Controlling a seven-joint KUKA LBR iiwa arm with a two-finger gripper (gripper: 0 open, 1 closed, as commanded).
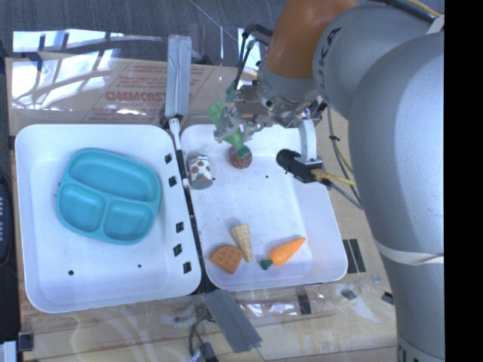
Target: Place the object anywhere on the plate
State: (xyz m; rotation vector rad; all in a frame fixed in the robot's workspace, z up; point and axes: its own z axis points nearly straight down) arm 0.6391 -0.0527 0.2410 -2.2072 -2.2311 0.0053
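Front of right bin (324,266): waffle (226,259), cone (241,241), carrot (285,251) at lower centre.
Left bin (30,202): blue plate (109,194), centre left.
Cup (200,170): by the divider.
Strawberry (241,157): upper centre, touching the gripper (234,133), just below it.
Gripper state: cannot tell whether it grasps anything.

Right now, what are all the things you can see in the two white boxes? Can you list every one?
plate: 1, blue with three sections, in the left bin
left bin: 1, white, left side of the bench
right bin: 1, white, beside the left bin
small cup: 1, white with spots, right bin, near the left wall
strawberry toy: 1, dark red with green top, right bin, far end, just under the gripper
ice cream cone: 1, tan, right bin, near end
waffle: 1, orange-brown, beside the cone
carrot: 1, orange with green end, right of the cone
gripper: 1, green fingers, above the strawberry toy
arm: 1, grey with orange band, from the right
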